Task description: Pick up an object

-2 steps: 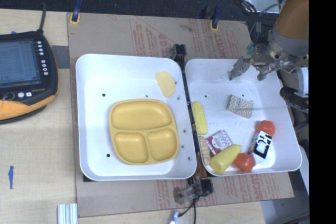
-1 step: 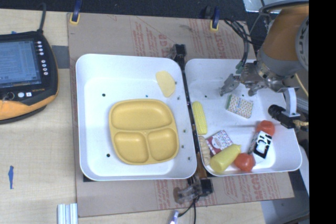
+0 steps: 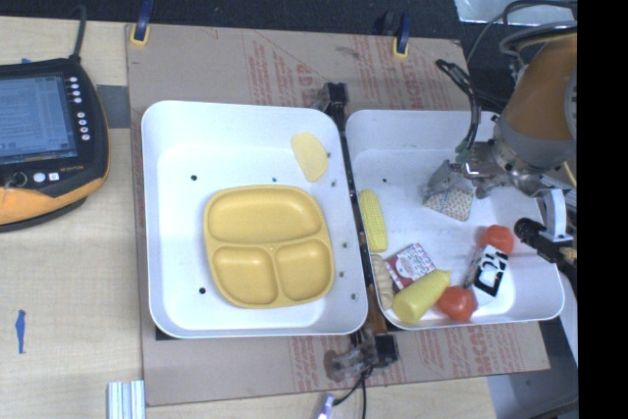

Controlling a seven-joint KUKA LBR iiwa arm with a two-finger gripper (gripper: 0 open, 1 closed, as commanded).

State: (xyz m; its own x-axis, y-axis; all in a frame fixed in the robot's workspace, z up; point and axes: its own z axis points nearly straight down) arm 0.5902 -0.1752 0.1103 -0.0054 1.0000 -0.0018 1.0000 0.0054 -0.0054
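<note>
the grey two-finger gripper point(image 3: 453, 183) is hanging low in the right shallow white bin point(image 3: 392, 130), touching a small speckled square packet point(image 3: 450, 202). i cannot tell how its claw is standing. a yellow corn cob point(image 3: 372, 220) is lying well apart.

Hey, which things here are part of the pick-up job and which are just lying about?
Job:
gripper
small speckled block
yellow corn cob
yellow plastic squash
two red tomato-like pieces
red-and-white packet
black-and-white tool

Lying about:
yellow divided tray
pale yellow chip
handheld control tablet
</note>
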